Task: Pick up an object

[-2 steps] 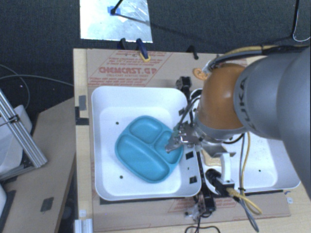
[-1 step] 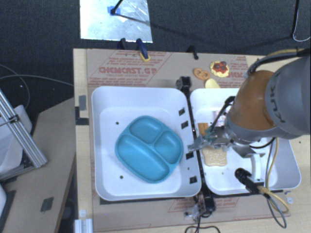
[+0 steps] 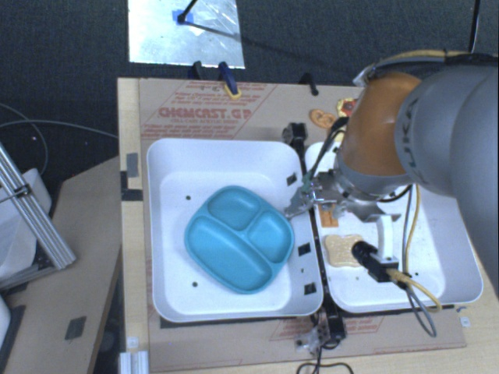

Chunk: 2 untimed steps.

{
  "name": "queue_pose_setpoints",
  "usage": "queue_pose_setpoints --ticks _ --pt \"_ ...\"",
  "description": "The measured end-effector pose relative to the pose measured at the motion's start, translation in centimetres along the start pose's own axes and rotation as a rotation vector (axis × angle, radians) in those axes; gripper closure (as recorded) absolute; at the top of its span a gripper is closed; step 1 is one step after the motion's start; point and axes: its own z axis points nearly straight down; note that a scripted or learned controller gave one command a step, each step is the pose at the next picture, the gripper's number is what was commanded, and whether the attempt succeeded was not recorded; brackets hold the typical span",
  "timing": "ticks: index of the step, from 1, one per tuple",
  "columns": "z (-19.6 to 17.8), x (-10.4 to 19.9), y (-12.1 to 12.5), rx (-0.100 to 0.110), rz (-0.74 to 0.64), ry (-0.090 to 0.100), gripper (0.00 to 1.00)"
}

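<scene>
— What is in the two bins?

— The left bin [image 3: 168, 232] holds one thing: a blue divided plate [image 3: 239, 238], three compartments, lying flat and turned at a slant, a little right of the bin's middle. Its right rim comes near the bin's right wall. The right bin [image 3: 460, 283] holds a slice of toast [image 3: 341, 249], pale brown, flat on the floor close to the left wall. Just above the toast a small orange piece [image 3: 329, 219] shows, partly hidden under me; I cannot tell what it is.

— And where are you?

— My arm [image 3: 437, 115] comes in from the right and covers most of the right bin. The orange band [image 3: 374, 123] sits above the wrist, and my gripper [image 3: 306, 199] reaches down over the divider where the two bins meet, just beside the plate's upper right rim.

— Are your fingers clenched or released?

— I cannot tell. The metal tips are small and crowd against the black clips on the divider. I see nothing between them.

— Anything outside the bins?

— Both bins rest on a brown cardboard sheet [image 3: 210, 107] with red lettering, laid on the surface. At its upper edge, near my arm, lies a small orange-brown thing [image 3: 321, 118]. Beyond the cardboard a shiny square panel [image 3: 187, 22] lies on dark cloth.
</scene>
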Motion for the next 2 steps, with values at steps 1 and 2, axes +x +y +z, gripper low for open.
queue_pose_setpoints --ticks 1,2 --pt "-17.8 -1.6 -4.9 -0.011 0.007 -0.001 0.0" --pt "-6.2 5.2 -5.2 0.018 0.002 -0.002 0.0"
